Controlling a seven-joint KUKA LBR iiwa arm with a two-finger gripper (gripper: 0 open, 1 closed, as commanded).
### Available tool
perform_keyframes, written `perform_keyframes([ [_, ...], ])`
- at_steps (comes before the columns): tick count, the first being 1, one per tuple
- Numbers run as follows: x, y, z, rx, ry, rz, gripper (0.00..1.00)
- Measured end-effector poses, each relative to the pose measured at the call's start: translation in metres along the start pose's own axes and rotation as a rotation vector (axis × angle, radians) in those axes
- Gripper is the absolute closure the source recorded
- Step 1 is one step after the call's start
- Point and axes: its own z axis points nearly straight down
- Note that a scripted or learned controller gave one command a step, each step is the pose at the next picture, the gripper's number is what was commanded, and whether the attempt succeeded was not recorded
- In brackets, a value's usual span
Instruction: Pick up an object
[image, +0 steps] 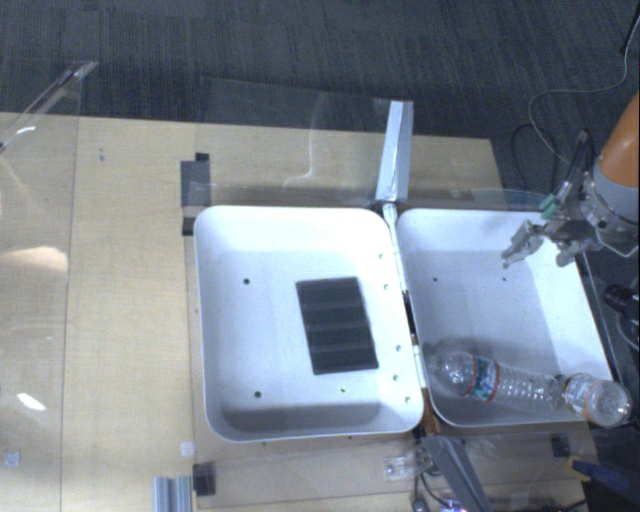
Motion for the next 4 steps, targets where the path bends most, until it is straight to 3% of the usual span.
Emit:
perform_keyframes([
  [1,0.030,-0.087,0.079,-0.001,0.000,0.016,0.00],
  [2,0.082,-0.089,0.145,-0.014,-0.003,-0.032,0.00],
  [3,0.082,-0.089,0.145,-0.014,-0.002,-0.031,0.00],
  [4,0.082,-0.086,0.132,-0.023,-0.003,-0.032,1.00],
])
